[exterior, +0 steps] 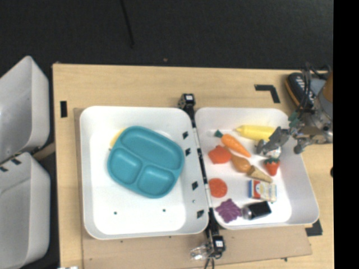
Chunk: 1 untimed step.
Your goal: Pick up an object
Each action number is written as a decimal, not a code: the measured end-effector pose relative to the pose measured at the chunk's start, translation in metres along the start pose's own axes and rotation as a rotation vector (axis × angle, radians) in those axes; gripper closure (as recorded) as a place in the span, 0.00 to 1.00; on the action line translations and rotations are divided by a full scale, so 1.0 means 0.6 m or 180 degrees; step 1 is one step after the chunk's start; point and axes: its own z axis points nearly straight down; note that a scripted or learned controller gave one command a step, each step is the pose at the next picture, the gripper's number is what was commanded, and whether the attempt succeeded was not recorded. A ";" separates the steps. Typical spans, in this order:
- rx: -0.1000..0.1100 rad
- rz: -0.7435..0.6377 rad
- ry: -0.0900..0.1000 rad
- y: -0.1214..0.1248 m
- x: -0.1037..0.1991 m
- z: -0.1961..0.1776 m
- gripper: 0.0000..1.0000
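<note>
Nothing is yet lifted. The grey two-finger gripper (285, 140) is seen low over the right white bin (297, 206), fingers spread and empty, just above the small red strawberry-shaped toy (272, 166). Closing and raising remain to be done.

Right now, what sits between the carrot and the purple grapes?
In the camera view, between the carrot and the purple grapes lie the red-orange piece and the round orange slice.
</note>
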 end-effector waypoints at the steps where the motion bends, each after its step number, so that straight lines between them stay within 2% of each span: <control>1: -0.0029 -0.0007 -0.0004 0.002 0.001 -0.008 0.00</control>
